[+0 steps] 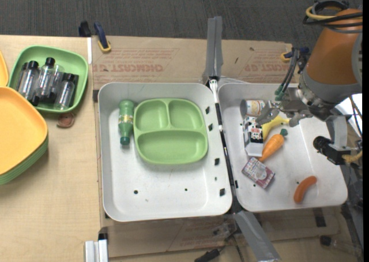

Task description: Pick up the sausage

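On the far left of the bench you have a stack of orange plates [20, 134] and one small green tray [76, 67] with four dark-capped bottles [45, 82] in it. The left bin [161, 200] holds two things: one green bottle [125, 121] lying at its left, and just beside it one green divided plate [170, 130].

The right bin [277, 197] holds one tin can [252, 107] at the far side, one banana [273, 123], one small carton [254, 135], one carrot [273, 146], one pink packet [258, 172], and one sausage [305, 188]. The sausage lies alone near the right front corner, well apart from the other things.

The gripper [275, 113] hangs over the banana and the can, at the far side of this bin; I cannot tell how wide it stands or if it has hold of anything. I judge you must bring it toward the near right corner, turn the fingers across the short width of the sausage, and come down at its middle. The bin wall is close there, so keep the outer finger clear of it.
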You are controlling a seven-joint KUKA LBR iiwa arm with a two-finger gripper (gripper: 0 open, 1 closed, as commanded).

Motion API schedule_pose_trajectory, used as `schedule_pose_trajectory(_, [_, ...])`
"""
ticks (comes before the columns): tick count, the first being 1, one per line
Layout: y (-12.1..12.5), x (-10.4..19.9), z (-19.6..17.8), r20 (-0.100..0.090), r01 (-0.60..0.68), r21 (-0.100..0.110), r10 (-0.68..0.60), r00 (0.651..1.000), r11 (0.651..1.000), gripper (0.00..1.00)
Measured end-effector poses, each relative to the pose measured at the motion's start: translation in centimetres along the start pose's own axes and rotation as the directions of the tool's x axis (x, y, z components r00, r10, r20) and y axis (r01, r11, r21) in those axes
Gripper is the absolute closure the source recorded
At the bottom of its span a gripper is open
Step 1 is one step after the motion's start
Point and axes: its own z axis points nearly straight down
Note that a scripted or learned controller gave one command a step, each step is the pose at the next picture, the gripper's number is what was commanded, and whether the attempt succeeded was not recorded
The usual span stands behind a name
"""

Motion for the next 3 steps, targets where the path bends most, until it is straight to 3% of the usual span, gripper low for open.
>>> schedule_pose_trajectory(1, [-1.43, -1.88, 9.54, 0.0, -0.085, -0.026, 0.085, 0.996, 0.996, 0.0])
schedule_pose_trajectory(3, [-1.84, -1.4, 10.21, 0.002, -0.057, -0.04, 0.057, 0.998, 0.998, 0.0])
